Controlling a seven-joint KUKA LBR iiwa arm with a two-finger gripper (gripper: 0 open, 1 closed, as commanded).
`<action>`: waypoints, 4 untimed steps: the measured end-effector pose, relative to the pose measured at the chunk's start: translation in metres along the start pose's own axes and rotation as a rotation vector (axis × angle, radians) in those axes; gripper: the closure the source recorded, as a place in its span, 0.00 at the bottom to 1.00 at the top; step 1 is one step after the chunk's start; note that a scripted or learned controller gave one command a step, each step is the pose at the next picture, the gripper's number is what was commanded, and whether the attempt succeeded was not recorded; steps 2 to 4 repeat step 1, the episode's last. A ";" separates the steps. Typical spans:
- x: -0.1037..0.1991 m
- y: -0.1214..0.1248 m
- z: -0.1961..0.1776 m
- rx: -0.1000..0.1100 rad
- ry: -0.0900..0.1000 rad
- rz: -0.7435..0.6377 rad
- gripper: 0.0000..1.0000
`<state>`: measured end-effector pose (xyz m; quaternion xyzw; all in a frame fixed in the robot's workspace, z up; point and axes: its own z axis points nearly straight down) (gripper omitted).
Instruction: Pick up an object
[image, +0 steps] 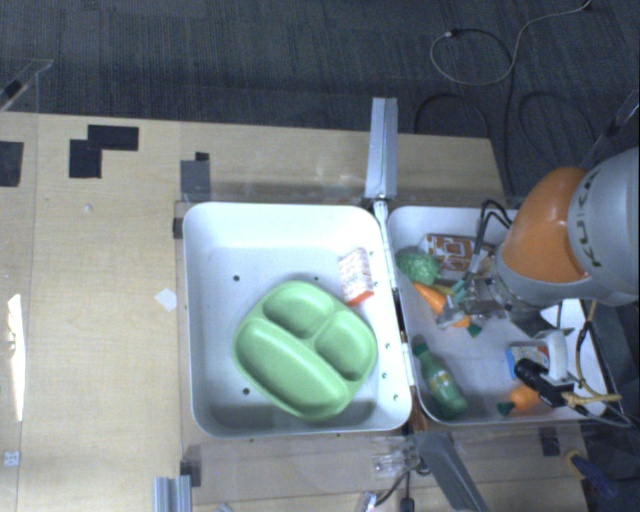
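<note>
Overhead, pale wooden bench (90, 300) against dark carpet (250, 60); claw (468, 305) over right bin (480, 400), grip unreadable.

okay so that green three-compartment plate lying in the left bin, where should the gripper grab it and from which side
Probably at the raised outer rim of the green, three-compartment plastic plate, coming straight down from above. It lies flat and face up in the left white bin, too broad for the two-finger gripper to span. Its upper-left edge has open bin floor beside it, leaving room for one finger outside and one inside a compartment.
</note>
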<state>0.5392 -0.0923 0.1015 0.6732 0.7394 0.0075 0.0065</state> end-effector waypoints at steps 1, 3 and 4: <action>0.040 0.011 -0.084 0.013 0.000 -0.163 1.00; 0.040 0.011 -0.084 0.013 0.000 -0.163 1.00; 0.040 0.011 -0.084 0.013 0.000 -0.163 1.00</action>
